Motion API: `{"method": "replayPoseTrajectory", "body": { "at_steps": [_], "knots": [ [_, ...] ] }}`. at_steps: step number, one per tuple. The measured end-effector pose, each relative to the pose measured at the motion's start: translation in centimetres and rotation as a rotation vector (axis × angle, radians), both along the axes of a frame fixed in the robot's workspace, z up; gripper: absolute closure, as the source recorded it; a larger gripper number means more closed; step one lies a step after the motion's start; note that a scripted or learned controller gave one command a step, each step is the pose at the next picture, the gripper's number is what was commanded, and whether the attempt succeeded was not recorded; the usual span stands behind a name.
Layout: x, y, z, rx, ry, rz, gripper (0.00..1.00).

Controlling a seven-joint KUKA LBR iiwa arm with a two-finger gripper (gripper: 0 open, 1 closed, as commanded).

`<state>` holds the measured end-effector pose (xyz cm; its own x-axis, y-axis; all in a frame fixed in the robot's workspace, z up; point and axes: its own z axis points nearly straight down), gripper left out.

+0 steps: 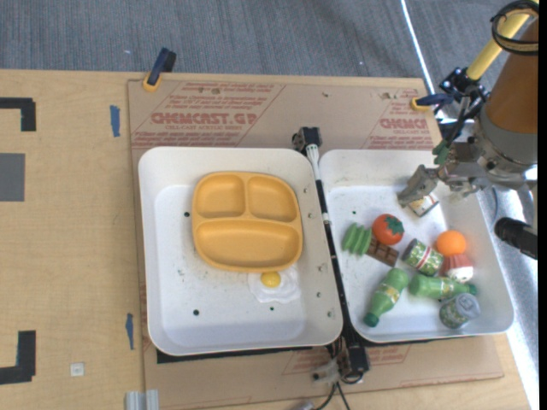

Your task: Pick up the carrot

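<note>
The carrot (451, 243) appears as a small orange toy, rounded from this angle, lying in the right part of the right bin (494, 254). It lies among other toy foods, next to a small can (420, 254) and a red-and-white piece (461, 272). My gripper (419, 196) hangs over the far part of the same bin, up and to the left of the carrot and apart from it. It is not touching any of the toys.
The right bin also holds a tomato (387, 227), a green piece (357, 239), a green bottle (385, 295) and a grey-green can (459, 312). The left bin (162, 254) holds a yellow divided plate (247, 219) and a fried egg (272, 282).
</note>
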<state>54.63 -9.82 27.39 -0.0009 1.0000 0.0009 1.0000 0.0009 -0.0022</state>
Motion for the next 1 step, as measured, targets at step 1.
{"method": "replayPoseTrajectory", "body": {
  "at_steps": [1],
  "knots": [
    [-5.45, 0.38, -18.38, -0.001, -0.002, -0.208, 0.0]
  ]
}}
